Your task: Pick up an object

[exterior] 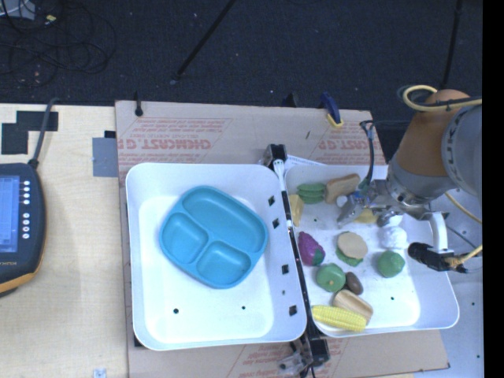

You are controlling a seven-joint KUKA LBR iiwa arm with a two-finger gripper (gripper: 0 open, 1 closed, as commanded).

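My gripper (356, 209) hangs low over the back of the right bin (425, 309), just in front of a tan bread piece (343, 185) and beside a green toy (312, 191). A small yellow piece (367, 216) lies right under it. Nothing shows as held. Spread through the same bin are a purple eggplant (310, 248), a round sandwich (352, 246), a green pepper (331, 276), a brown piece (354, 282), a bun (352, 302), a corn cob (340, 317), a green ball-like toy (390, 264) and a white object (391, 235).
The left bin (157, 305) holds a blue divided plate (213, 237). A yellow piece (295, 208) leans on the divider between the bins. The arm's grey and orange body (429, 152) looms over the right bin's back right. A pendant (16, 219) lies at far left.
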